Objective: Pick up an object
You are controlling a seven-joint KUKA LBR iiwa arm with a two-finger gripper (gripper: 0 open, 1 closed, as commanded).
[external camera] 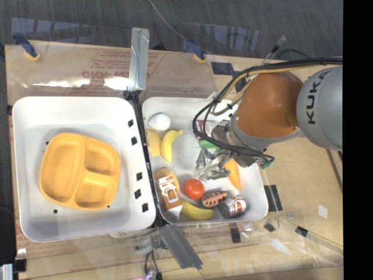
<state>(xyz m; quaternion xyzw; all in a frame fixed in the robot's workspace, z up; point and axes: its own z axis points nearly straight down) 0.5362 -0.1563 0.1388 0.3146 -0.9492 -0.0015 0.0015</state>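
So the grey arm with the orange band has its metal two-finger hand [211, 167] down in the right-hand shallow white bin [256, 198], low over the middle of the clutter, and honestly I can't tell how the hand is set from this angle, it's just a shiny tangle under the wrist. Nothing is visibly pinched in it. Closest candidates: the orange wedge-shaped block [233, 174] just beside it on the right, and the round red tomato [194, 188] just below and left. If I were tuning this, I'd commit to one item, come straight down centred on it, and close slowly, because everything is packed tight and a sloppy approach will just shove stuff around. The small yellow banana [168, 143] and white egg [159, 121] sit farther off toward the bin's upper left corner.
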